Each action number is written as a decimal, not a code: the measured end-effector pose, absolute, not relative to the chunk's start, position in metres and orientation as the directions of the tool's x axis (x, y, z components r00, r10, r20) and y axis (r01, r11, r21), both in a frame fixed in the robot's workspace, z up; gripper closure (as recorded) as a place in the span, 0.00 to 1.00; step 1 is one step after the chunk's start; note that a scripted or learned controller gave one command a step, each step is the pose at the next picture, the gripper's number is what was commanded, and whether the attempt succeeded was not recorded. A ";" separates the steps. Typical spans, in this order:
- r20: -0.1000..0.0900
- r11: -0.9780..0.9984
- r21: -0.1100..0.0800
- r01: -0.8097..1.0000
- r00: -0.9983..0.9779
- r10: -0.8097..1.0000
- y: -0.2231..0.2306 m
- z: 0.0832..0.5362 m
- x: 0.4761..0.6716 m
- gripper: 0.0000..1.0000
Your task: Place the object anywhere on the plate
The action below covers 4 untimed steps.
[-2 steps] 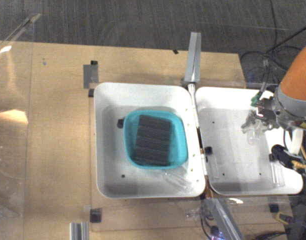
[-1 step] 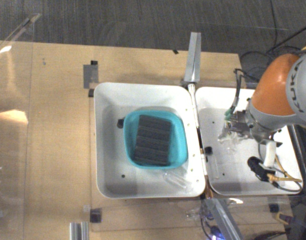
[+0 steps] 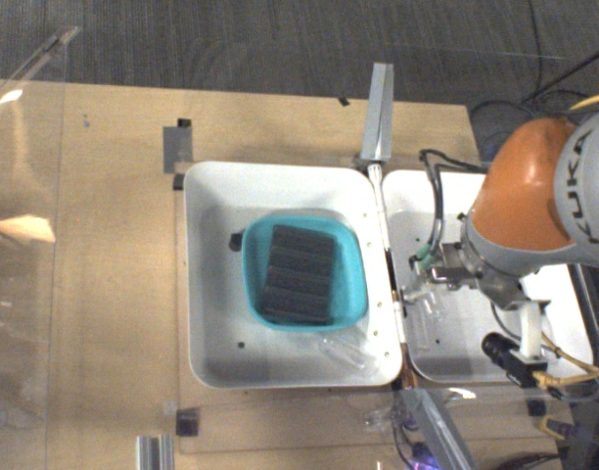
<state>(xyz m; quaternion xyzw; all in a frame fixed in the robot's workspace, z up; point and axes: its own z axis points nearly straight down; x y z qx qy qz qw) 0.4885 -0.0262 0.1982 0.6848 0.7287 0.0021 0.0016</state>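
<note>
- Landmark for everything here is the teal plate point(image 3: 304, 274), which sits in the left bin point(image 3: 207, 262), roughly in the middle of it.
- A dark ribbed block point(image 3: 299, 272) is lying flat right on the plate, well inside its rim. If that's the object, the placing part looks basically done.
- The arm point(image 3: 529, 199) is off to the right of the plate, over the right bin point(image 3: 427, 351), across the divider between the two bins.
- The gripper point(image 3: 427, 267) is somewhere under the wrist, near the right bin's left wall, just beside the divider. Honestly can't tell whether it's released or clenched; the wrist hardware hides it, and I can't make out anything carried there.
- There's some clear, crinkly plastic-looking stuff point(image 3: 344, 346) just below the plate's lower right corner. Too faint to say what it is.
- My guess on the step: the block is down and the arm is clear of it. The next move probably just calls for staying away from the plate so nothing nudges the block.
</note>
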 end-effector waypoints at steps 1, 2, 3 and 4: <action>0.000 0.061 0.005 0.998 -0.061 0.998 -0.027 0.198 0.488 0.00; 0.000 0.063 0.011 0.998 -0.063 0.998 -0.026 0.209 0.491 1.00; 0.000 0.108 0.006 0.994 -0.108 0.994 0.024 0.203 0.511 1.00; 0.000 0.108 0.006 0.994 -0.108 0.994 0.024 0.203 0.511 0.00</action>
